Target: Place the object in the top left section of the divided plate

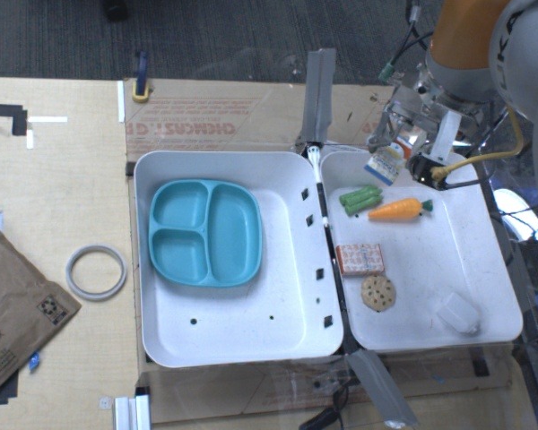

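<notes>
End effector (pixel 396 150) at right bin's far rim, touching small carton (pixel 384 166).

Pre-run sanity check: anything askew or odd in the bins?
Nothing stands out. The blue divided plate lies flat in the left bin; carrot, green vegetable, cookie and small box lie loose in the right bin.

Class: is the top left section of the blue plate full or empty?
Empty. The plate in the left bin shows bare blue in that section, with nothing lying in it.
</notes>
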Available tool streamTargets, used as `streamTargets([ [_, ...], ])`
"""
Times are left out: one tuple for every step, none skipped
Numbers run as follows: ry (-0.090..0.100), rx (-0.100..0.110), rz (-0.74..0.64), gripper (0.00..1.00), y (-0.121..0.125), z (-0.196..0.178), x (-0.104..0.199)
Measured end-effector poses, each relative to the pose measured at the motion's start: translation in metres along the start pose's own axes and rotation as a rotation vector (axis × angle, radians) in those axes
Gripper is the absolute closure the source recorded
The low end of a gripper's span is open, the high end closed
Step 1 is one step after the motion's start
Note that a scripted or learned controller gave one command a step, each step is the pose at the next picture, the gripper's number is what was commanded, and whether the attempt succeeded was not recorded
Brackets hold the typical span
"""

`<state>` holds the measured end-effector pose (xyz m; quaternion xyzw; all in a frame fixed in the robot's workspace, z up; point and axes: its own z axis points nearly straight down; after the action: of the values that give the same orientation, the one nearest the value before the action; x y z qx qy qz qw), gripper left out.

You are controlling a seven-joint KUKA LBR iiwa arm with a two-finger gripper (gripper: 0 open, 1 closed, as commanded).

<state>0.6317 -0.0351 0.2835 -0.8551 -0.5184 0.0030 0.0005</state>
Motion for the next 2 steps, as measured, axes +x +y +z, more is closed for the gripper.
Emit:
streamTargets([
  [-0.001,0.001,0.613,1.00,-0.029,0.001,0.004],
  [0.002,0.000,0.812,1.00,-0.043,0.009,0.038],
])
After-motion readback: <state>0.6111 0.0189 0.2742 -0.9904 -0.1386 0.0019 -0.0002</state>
